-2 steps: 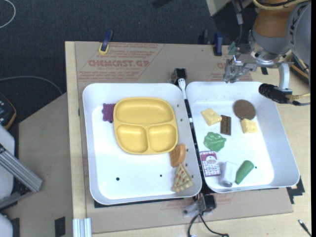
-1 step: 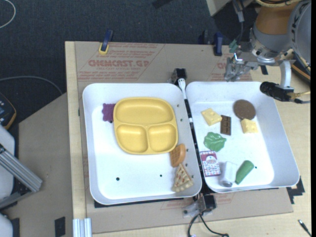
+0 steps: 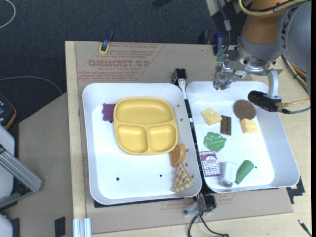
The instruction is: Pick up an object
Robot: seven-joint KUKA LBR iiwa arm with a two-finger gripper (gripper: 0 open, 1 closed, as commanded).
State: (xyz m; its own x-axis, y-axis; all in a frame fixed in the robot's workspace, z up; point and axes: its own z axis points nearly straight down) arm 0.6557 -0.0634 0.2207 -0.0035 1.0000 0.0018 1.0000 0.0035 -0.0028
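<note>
**A:** While the arm reaches in from the upper right of the frame, why is the end effector [image 3: 223,78] parked over the top rim of the right bin [image 3: 286,154] rather than over any item?

**B:** My guess is it stands high and off to the side so the camera sees the contents freely. Nothing sits between its fingers; whether they are apart or together I cannot tell at this size.

**A:** And what could it pick?

**B:** The right bin holds loose small things, spread apart, which should make a grasp easier: a yellow cheese wedge [image 3: 211,116], a brown bar [image 3: 225,125], a round brown cookie [image 3: 244,109], a green lettuce piece [image 3: 215,141] and a green pepper [image 3: 244,172] lower down.

**A:** The left bin [image 3: 96,152]?

**B:** Mostly a yellow divided tray [image 3: 145,125], with a waffle piece [image 3: 182,179] near the lower right corner.
</note>
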